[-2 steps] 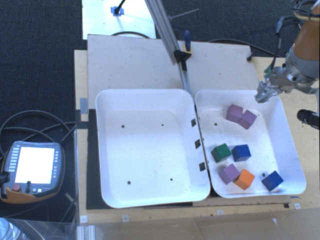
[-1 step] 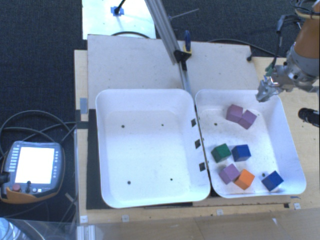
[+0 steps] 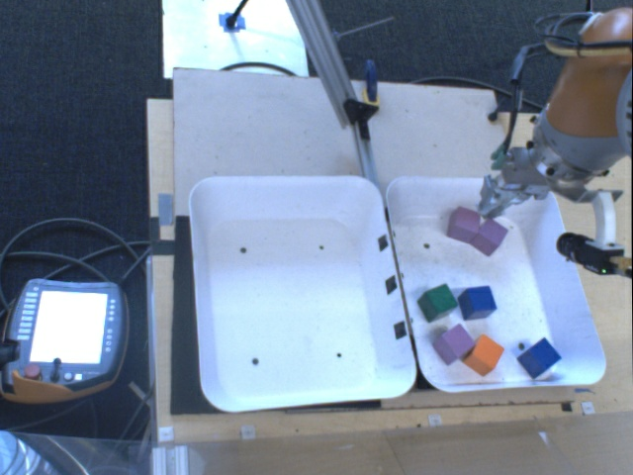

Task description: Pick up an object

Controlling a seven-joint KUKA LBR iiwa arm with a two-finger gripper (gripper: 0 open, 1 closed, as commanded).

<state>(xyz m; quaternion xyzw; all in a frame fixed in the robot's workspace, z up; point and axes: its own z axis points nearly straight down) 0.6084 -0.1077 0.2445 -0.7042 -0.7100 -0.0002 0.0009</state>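
The right bin (image 3: 569,295) holds several small blocks. Two purple blocks (image 3: 476,229) touch each other near its back. Toward the front lie a green block (image 3: 436,301), a blue block (image 3: 477,302), a light purple block (image 3: 454,342), an orange block (image 3: 484,354) and another blue block (image 3: 539,357). My gripper (image 3: 495,203) hangs just above the back edge of the two purple blocks, at their right side. Its fingers point down and left; nothing shows between them.
The left bin (image 3: 297,285) sits beside the right one, sharing a middle wall with black tabs. A metal pole (image 3: 331,52) slants across the back board. A teach pendant (image 3: 64,339) lies off the bench at left.
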